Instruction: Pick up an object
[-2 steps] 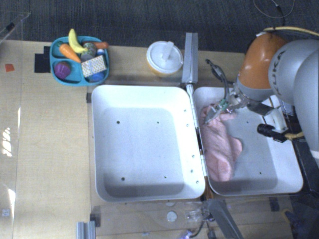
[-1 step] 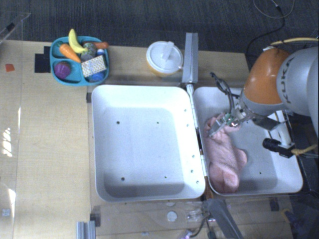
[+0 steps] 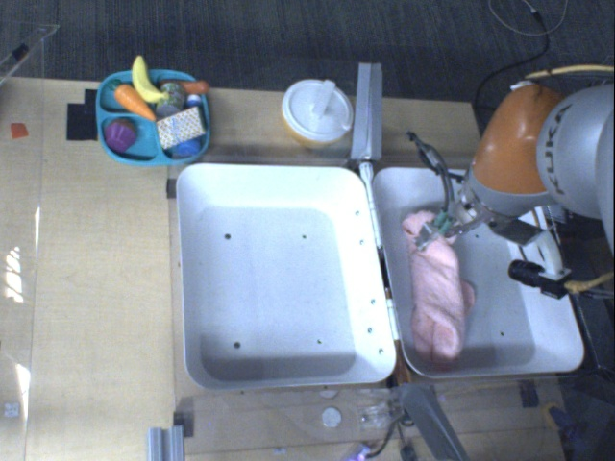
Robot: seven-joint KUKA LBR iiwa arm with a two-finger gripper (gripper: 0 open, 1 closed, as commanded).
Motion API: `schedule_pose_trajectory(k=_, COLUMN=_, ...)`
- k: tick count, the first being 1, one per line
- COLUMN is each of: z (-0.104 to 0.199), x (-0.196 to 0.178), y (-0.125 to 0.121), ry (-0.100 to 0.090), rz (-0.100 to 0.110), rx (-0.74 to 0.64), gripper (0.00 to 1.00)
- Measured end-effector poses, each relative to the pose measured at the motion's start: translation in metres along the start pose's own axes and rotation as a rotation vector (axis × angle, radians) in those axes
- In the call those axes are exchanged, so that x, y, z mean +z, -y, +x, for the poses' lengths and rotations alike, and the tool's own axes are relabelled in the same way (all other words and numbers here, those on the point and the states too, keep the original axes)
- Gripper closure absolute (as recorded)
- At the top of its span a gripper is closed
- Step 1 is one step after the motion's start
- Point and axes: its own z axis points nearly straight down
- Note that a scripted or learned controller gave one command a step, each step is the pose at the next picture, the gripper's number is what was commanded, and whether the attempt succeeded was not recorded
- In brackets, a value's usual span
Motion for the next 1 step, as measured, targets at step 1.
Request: schedule_pose_trajectory(k=1, z=-0.0474, x=0.0162, y=-0.0281, ry=-0.006, rz=0.013, rx=-0.073, gripper=1.00)
